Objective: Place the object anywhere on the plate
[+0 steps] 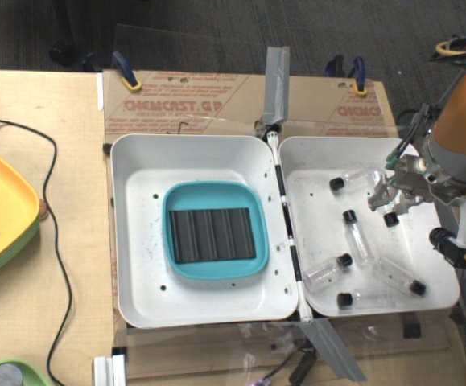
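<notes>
Clear plastic vials with black caps lay in the right bin, three o'clock of the teal plate. Light, slippery; grasp mid-barrel. End effector: state indeterminable.

Open above the teal plate in the left bin; crowded in the right bin among scattered clear vials.

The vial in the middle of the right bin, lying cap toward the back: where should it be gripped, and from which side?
Probably across the clear body of the vial, just below its black cap, coming straight down from above. It lies flat on the right bin floor, long and narrow, with free space on both long sides.
</notes>
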`<state>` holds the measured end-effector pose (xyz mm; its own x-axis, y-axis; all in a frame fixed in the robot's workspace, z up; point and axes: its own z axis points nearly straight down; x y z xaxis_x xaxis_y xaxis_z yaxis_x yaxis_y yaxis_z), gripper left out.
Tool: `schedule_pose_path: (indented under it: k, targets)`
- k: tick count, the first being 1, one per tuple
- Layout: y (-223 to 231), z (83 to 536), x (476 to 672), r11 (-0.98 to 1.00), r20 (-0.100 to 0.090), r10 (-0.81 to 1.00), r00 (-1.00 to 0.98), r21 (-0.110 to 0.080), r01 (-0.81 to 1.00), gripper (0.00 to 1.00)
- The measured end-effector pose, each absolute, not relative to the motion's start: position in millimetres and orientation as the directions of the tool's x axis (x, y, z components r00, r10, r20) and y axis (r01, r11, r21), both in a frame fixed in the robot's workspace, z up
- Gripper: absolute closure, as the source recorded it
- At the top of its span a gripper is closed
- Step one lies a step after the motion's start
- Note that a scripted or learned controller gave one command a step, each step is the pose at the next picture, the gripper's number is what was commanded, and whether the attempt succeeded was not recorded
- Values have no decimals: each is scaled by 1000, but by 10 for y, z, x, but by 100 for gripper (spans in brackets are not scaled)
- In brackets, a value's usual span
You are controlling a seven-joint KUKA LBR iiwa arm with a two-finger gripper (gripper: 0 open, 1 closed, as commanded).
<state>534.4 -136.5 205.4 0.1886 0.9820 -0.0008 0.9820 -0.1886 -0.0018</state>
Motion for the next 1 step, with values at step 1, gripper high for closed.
schedule_pose_path:
  k: [1]
  targets:
    - [-1366, 2055, 5344, -189, -1, 982, 189, -2, 982, 0]
